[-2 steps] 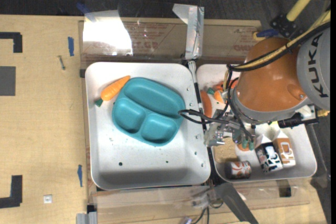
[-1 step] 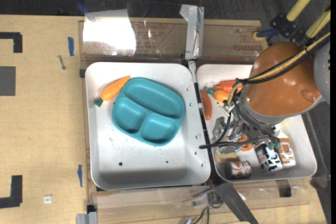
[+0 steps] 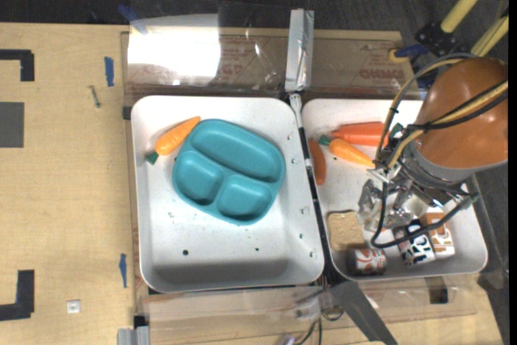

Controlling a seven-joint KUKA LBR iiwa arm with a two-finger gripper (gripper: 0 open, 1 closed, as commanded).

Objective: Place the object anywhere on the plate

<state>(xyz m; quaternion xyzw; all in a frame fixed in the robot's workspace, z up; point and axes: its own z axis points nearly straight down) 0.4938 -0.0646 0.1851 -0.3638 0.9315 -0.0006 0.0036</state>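
Bench top is pale wood with black tape marks at its left edge; dark floor beyond the far side. Two shallow white bins sit side by side, a clear sheet taped along their far edge.

Camera view: left bin holds a teal plate with three compartments, lying at a slant in the far half of the bin. One orange carrot lies just beside the plate's far-left edge, touching or nearly touching its rim, not on the plate.

Right bin holds two more carrots near its far-left corner, a tan slice of bread at the near left, and small printed cans along the near wall. The arm comes in from the right, its orange band over the bin. The gripper hangs low over the right bin, just right of the bread. Cables and metal parts clutter it; cannot tell whether the fingers are open or closed, nor whether anything sits between them.
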